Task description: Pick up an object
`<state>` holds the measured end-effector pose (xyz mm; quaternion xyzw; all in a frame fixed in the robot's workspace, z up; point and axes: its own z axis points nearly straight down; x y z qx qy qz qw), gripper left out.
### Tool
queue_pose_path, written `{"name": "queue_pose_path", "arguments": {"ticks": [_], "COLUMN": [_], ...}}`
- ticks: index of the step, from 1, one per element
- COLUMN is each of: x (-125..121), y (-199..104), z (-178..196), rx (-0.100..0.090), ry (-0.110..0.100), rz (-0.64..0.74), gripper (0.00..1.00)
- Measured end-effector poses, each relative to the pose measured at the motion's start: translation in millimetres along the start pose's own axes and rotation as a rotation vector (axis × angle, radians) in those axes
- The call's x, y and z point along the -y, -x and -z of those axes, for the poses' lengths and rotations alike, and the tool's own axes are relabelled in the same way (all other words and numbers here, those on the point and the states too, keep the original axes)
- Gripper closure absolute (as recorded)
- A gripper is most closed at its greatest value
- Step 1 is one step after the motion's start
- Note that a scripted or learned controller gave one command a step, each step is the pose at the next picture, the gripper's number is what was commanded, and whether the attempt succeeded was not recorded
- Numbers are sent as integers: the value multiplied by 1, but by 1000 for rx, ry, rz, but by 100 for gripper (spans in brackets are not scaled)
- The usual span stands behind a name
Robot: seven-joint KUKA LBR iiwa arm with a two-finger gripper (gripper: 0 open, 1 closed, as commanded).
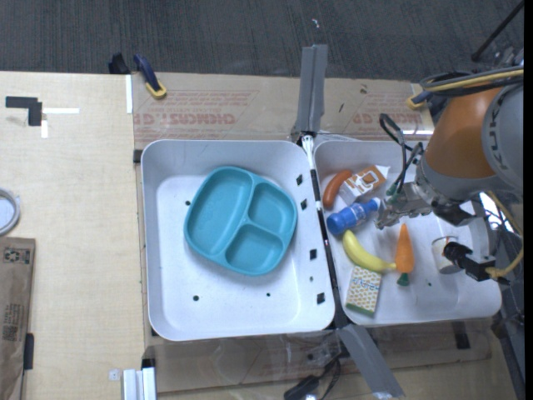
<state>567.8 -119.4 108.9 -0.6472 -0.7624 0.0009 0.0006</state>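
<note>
The right bin holds several objects. A blue bottle lies beside a yellow banana and an orange carrot. A red-brown sausage and a small orange-and-white carton lie at the bin's far left corner. A patterned flat box rests near the front left corner. My gripper hangs low over the bin, between the bottle's cap end and the carrot's top. Nothing shows in its grasp.
The left bin holds a blue three-compartment plate. A grey divider post stands between the bins at the back. The arm covers the right bin's far right. A roll of tape lies on the bench at far left.
</note>
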Motion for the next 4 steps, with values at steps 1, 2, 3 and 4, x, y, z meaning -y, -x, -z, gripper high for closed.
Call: {"name": "queue_pose_path", "arguments": {"ticks": [1,2,3,4], "x": [0,60,60,53], "y": [0,35,37,-8], "z": [0,-18,-9,144], "rx": [0,-7,-4,1], "ry": [0,-1,0,2], "rz": [1,4,0,54], "gripper": [0,0,100,100]}}
